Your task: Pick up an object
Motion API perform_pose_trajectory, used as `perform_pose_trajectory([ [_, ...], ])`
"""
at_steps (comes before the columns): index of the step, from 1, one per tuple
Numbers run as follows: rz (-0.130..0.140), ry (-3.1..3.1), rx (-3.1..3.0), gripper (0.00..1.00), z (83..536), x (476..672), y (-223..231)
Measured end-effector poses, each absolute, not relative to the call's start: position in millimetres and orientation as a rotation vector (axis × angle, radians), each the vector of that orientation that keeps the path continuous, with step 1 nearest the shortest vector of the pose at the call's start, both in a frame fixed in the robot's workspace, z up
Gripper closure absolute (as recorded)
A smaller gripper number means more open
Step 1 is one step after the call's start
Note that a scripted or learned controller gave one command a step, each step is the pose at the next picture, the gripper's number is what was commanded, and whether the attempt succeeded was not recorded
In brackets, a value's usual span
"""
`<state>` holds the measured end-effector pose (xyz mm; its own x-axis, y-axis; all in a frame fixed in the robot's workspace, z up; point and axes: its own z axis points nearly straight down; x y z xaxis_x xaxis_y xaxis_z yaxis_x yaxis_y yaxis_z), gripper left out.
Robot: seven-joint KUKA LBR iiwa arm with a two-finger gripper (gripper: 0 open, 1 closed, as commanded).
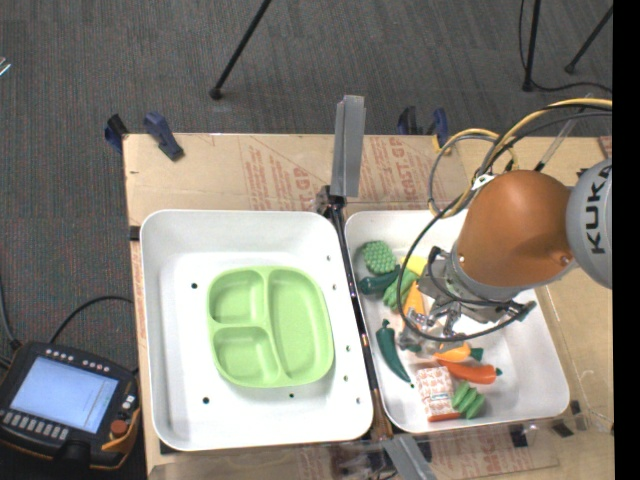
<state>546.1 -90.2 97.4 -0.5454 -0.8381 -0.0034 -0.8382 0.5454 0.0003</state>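
The big grey arm [590, 218] reaches in from the right, and its orange band [518, 226] hangs over the right bin [540, 388]. The gripper [432, 320] points down into that bin, in the middle of a pile of toy food. I cannot tell how the gripper is set, because the orange part hides most of it. A bumpy green ball [377, 257] lies near the bin's top left. A dark green pepper [391, 350] lies by the left wall. An orange carrot [472, 372] and a small red and white packet [436, 392] lie near the front. The left bin [170, 388] holds a light green plate [270, 326] with three parts. A grey post [348, 158] stands behind, between the bins. Yellow cables [500, 148] loop above the arm.
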Motion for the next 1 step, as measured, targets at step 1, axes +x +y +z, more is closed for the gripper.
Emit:
perform_pose_trajectory([
  [1,0.004,2.76,-1.496,0.0,97.0,545.9,-90.1],
])
